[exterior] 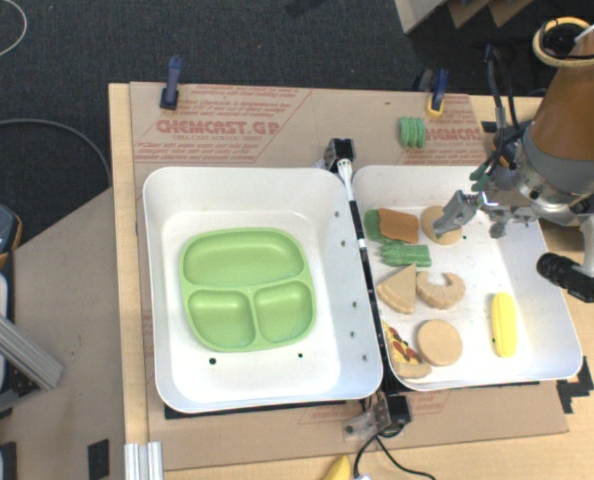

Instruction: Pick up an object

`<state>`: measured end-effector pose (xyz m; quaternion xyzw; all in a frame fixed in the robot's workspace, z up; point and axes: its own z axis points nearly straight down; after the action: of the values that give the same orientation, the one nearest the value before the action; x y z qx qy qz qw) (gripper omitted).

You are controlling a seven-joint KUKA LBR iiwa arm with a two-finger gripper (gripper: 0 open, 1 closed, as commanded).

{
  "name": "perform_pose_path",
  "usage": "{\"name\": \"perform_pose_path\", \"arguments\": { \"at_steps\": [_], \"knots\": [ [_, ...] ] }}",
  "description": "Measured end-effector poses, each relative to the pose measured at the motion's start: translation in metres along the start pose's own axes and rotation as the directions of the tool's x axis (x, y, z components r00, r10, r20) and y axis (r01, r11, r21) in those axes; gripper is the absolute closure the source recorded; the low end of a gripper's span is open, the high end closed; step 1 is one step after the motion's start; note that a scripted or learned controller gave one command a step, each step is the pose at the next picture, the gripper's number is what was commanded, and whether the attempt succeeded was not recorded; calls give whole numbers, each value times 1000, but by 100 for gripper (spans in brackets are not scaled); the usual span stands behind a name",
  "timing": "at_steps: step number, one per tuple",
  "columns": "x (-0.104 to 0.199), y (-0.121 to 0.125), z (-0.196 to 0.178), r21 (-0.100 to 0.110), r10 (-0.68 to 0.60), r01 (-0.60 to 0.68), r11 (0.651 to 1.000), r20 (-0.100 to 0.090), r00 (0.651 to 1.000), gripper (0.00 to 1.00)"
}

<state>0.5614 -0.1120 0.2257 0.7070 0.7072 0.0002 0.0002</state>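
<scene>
My gripper (480, 218) hangs over the back of the right bin (547, 358), open, with nothing between its fingers. Its left finger (459, 212) is right by a small tan round piece (439, 226). Left of that lie an orange-brown slice (399, 226) on a green piece (373, 223), and a green bean pod (407, 256). Nearer the front are a tan wedge (399, 290), a bitten bread piece (443, 290), a round cookie (440, 342), a striped item (405, 353) and a yellow corn cob (503, 324).
The left bin (167, 208) holds a green divided plate (247, 288). A small green ridged object (411, 132) lies on the cardboard behind the right bin. Blue clamps (170, 81) sit at the board's back edge. The arm's body (572, 118) rises at the right.
</scene>
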Motion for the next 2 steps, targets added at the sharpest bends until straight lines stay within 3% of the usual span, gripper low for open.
{"name": "perform_pose_path", "arguments": {
  "at_steps": [1, 2],
  "knots": [
    [87, 4, 44, 7, -8, 8, 1000, -5, 1000, 0],
    [183, -78, 42, 10, -11, 11, 1000, -5, 1000, 0]
  ]
}}
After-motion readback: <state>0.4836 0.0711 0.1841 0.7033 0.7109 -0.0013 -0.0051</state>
